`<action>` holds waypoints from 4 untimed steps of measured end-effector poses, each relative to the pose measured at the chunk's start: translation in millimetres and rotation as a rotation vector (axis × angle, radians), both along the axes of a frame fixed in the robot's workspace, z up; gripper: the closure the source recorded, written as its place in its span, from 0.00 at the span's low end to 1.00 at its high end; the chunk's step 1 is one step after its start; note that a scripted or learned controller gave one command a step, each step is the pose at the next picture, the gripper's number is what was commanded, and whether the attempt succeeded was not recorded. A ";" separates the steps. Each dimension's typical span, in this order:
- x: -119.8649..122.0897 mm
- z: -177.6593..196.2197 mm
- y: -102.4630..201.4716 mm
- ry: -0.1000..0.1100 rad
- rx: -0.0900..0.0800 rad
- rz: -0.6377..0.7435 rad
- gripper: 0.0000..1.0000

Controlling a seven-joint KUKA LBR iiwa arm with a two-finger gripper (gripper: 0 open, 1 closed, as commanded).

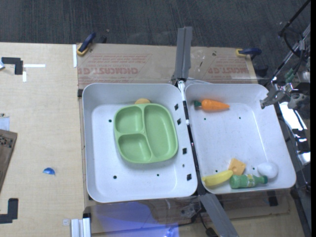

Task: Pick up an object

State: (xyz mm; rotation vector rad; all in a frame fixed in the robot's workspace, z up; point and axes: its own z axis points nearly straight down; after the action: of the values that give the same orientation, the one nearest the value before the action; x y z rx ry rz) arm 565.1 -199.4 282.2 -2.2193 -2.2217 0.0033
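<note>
End effector (pixel 276 94) at right edge of frame, beside right bin (pixel 276 132) rim; state cannot be told. Risk: banana (pixel 217 178), bottle (pixel 248 181), egg (pixel 267 170) crowded lower right; neighbours may be knocked, grasp missed. Carrot (pixel 213 105) isolated, safer.

The wooden bench (pixel 39 132) is carrying two white bins side by side, the left bin (pixel 94 147) and right bin (pixel 276 137), with cardboard (pixel 128 65) lying behind and a small blue piece (pixel 48 171) sitting near its left edge.

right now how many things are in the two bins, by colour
green: 2, the divided plate and the bottle
orange: 3, the carrot, the wedge and the piece behind the plate
yellow: 1, the banana
white: 1, the egg
total: 7
</note>
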 end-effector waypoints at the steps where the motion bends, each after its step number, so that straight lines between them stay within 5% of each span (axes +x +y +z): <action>1: 49.6 -70.3 45.5 0.000 0.000 -0.050 0.00; 2: 84.5 -189.3 106.6 -0.005 -0.001 -0.126 0.00; 3: 92.5 -189.7 105.8 0.005 0.000 -0.128 0.00; 4: 90.6 -182.5 105.8 0.014 0.000 -0.127 1.00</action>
State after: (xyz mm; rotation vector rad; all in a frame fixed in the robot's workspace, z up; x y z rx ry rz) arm 655.7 -93.6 99.6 -2.3479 -2.0703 0.0185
